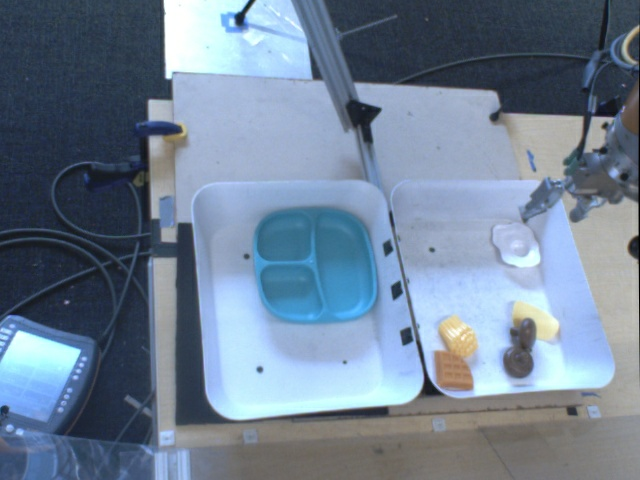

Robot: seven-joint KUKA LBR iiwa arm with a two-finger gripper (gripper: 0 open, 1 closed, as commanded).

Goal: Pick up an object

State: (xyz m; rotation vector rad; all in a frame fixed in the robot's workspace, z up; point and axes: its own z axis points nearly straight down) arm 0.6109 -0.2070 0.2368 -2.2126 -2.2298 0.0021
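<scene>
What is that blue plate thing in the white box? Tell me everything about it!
The teal plate is a divided tray that looks like smooth plastic, roughly square with rounded corners. Raised ridges split it into three sections: two smaller ones on the view's left side, one above the other, and one taller one on the right. It lies flat, right side up and slightly turned, on the floor of the left bin, toward the bin's far half. All three sections look bare, and nothing but the bin floor touches it.

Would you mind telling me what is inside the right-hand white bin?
The right bin holds a white fried-egg toy, a yellow corn piece, an orange waffle, a yellow wedge and a brown piece. Nothing appears covered.
</scene>
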